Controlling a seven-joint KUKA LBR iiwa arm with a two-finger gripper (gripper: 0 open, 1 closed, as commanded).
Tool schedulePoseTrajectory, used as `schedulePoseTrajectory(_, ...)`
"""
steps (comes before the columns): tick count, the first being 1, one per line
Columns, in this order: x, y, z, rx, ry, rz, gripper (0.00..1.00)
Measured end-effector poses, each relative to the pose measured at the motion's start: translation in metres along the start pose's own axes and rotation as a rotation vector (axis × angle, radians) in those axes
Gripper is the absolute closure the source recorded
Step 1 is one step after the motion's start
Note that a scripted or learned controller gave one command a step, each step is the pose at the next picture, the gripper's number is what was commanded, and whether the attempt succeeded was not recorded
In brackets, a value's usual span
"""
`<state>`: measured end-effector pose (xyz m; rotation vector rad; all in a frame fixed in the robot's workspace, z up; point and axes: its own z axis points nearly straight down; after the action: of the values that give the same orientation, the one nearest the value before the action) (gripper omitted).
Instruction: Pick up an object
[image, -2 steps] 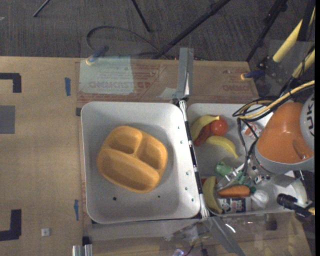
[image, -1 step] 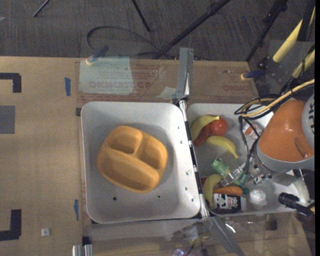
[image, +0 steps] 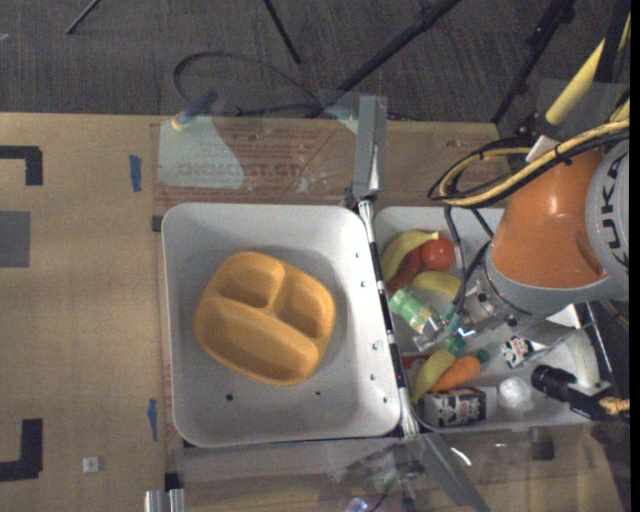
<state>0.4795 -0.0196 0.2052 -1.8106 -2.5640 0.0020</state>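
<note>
The grey two-finger gripper (image: 452, 325) hangs over the pale green plastic bottle (image: 412, 306) in the right white bin (image: 560, 415) (open or closed, I can't tell).

A sectioned tray (image: 264, 316) is lying in the left bin (image: 190, 400). In the right bin (image: 575, 418), a carrot (image: 459, 373) is lying between a carton (image: 455, 407), nearer, and a bottle (image: 414, 310), farther.
</note>
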Motion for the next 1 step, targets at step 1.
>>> schedulePoseTrajectory(1,0.0561,0.0933,-0.0189,0.001,-0.001,-0.109,1.0)
